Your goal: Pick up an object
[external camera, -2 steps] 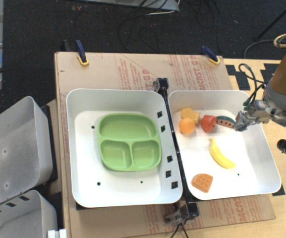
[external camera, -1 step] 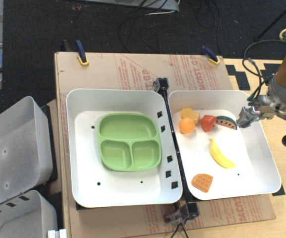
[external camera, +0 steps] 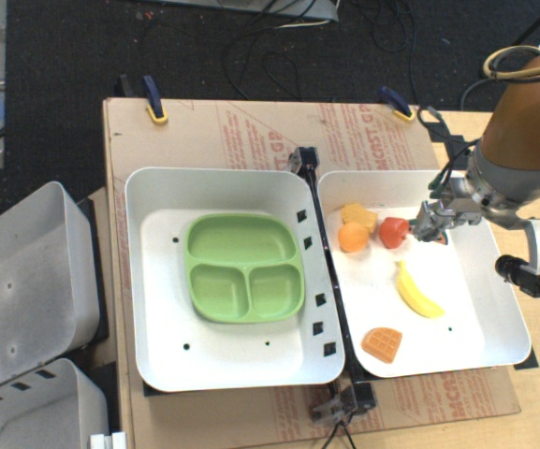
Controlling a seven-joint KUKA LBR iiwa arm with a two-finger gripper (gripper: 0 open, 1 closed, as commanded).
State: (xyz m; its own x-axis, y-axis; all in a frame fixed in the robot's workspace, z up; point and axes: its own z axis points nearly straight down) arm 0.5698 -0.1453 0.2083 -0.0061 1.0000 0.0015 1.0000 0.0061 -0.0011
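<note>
One tomato (external camera: 393,232) just beside the gripper (external camera: 429,226) — smooth, round, likely slippery; grip across its middle. Can't tell finger state — too blurred.

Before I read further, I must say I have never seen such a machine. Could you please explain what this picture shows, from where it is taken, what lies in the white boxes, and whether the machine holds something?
The picture comes from one fixed camera above a bench, looking down at a slant. The grey and orange shape at the right is a robot arm. At its end sits a gripper, a tool with two fingers for picking things up.

On the bench are two shallow white bins side by side. The left bin contains a green divided plate. The right bin contains toy food: a red tomato-like piece, an orange ball, a yellow piece behind it, a banana and a small orange waffle.

The gripper is low in the right bin, just beside the red piece. I cannot tell whether it holds anything.
</note>
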